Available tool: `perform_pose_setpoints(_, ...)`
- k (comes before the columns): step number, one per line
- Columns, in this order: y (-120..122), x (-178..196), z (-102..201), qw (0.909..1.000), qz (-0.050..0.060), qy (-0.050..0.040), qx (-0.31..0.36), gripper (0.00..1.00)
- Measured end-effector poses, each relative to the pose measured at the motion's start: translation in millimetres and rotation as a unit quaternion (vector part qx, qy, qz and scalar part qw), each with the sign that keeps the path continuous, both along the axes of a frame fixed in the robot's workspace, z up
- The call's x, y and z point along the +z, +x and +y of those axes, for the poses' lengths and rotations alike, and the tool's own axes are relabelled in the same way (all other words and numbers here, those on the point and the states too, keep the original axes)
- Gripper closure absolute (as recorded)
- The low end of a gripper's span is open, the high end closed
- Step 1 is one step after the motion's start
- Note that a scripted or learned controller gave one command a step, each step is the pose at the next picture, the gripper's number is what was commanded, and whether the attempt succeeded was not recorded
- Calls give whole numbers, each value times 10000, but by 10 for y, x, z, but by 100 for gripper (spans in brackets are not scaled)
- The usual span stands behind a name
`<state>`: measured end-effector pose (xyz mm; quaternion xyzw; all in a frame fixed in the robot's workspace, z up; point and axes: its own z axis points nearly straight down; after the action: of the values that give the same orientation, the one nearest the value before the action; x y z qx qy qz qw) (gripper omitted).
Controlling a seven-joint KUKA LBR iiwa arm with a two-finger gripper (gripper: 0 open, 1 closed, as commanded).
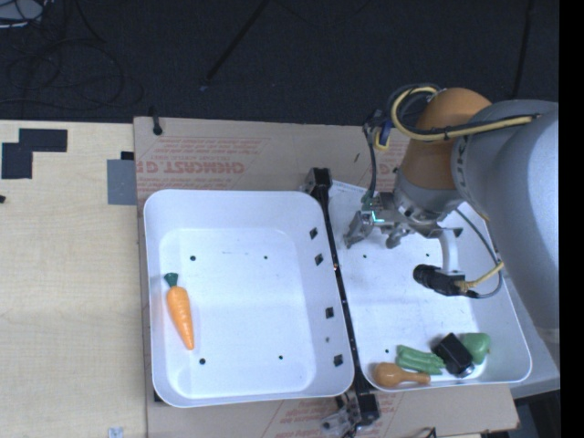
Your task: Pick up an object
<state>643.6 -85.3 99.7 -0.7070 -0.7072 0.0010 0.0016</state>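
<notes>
Hovering metal hand (376,229) above smooth white bin (511,372).

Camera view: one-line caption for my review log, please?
Gripper over right bin; carrot alone in left bin.

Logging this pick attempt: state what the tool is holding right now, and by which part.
Nothing is seen between the tool's fingers. It sits over the right bin, away from the items at its near edge. The carrot lies in the left bin.
</notes>
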Motion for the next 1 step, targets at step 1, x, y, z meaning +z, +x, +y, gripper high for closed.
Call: perform_pose_setpoints(1, -1, 100, -7, 10000, 5, 3, -4, 100)
